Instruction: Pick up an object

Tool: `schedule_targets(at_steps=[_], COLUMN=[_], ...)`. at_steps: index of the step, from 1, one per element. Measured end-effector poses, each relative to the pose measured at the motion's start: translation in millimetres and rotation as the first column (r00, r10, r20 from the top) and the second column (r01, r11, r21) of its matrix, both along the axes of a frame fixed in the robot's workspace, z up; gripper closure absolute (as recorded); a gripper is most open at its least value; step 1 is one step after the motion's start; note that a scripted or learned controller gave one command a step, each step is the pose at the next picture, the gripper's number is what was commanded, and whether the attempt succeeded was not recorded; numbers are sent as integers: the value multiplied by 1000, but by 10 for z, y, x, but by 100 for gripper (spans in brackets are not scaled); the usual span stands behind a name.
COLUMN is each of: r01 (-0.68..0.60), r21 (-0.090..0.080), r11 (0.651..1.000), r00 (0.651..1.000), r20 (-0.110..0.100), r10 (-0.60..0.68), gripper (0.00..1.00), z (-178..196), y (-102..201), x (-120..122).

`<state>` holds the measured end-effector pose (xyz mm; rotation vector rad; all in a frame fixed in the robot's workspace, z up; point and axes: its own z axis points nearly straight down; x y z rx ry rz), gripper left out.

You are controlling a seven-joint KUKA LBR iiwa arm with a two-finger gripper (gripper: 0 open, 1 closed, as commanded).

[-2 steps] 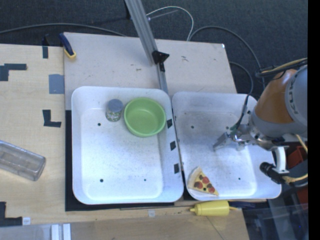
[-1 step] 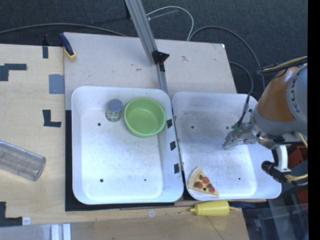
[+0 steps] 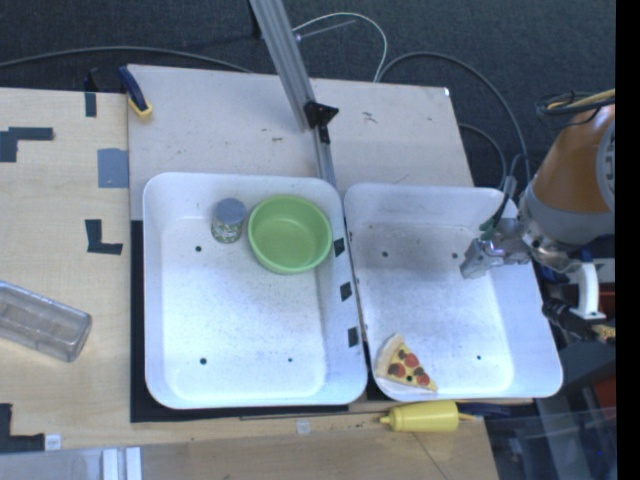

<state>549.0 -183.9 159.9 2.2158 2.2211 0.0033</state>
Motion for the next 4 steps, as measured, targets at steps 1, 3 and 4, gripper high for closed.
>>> schedule_targets(at_steps=[1,3,4], r01=[0,-6,-5], r21=[0,4,3], r11=[1000,1000,1000], r00=[1000,1000,1000], r20=[-1,-5,-5], r10=[0,6,5], gripper=[100,100,100], z=[470,473,443], y=[4,1122,1611], x=[12,266,446])
